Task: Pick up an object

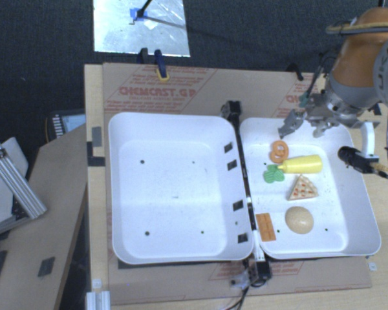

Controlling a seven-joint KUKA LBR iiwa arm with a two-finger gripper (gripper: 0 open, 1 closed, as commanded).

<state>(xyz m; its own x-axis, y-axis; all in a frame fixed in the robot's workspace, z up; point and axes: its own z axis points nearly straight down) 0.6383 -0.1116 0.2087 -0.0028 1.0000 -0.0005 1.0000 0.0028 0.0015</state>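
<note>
My gripper hangs with fingers apart, holding nothing, over the right bin's far edge, just beyond the pretzel and corn.

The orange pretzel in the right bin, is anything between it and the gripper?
Nothing visible. The gripper hangs open above the right bin's far end, with bare white floor between it and the orange pretzel. The yellow corn lies beyond the pretzel, nearer the camera.

Two shallow white plastic bins are seen on a brown cardboard sheet printed with red lettering. An orange pretzel-shaped toy, a yellow cylinder, a green leafy piece, a red-dotted tan pizza slice, a beige oval and an orange flat rectangle are shown.
</note>
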